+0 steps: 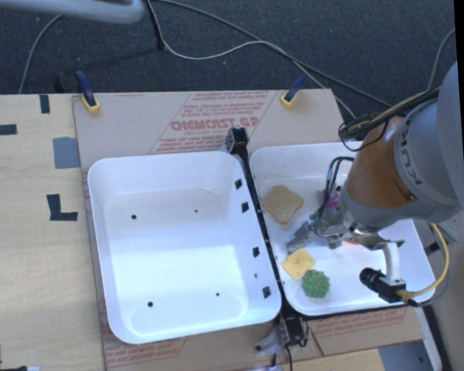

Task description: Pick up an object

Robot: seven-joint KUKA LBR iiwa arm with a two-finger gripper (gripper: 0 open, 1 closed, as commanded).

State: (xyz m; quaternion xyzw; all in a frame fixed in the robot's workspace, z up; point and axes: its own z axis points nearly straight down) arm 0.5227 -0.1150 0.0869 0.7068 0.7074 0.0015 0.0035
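Note:
Three small things lie in the right bin. A tan, bread-like piece rests near the bin's back left. Toward the front sits a yellow wedge, and right beside it a green, knobbly lump. My gripper is low in this bin, reaching in from the right. It hangs between the tan piece and the yellow wedge, just above the wedge. The grey arm with its orange band covers the bin's right half.
The left bin adjoins the right one along a black-clipped divider. Both stand on a cardboard sheet held by yellow-and-blue clamps. Cables run across the dark floor behind.

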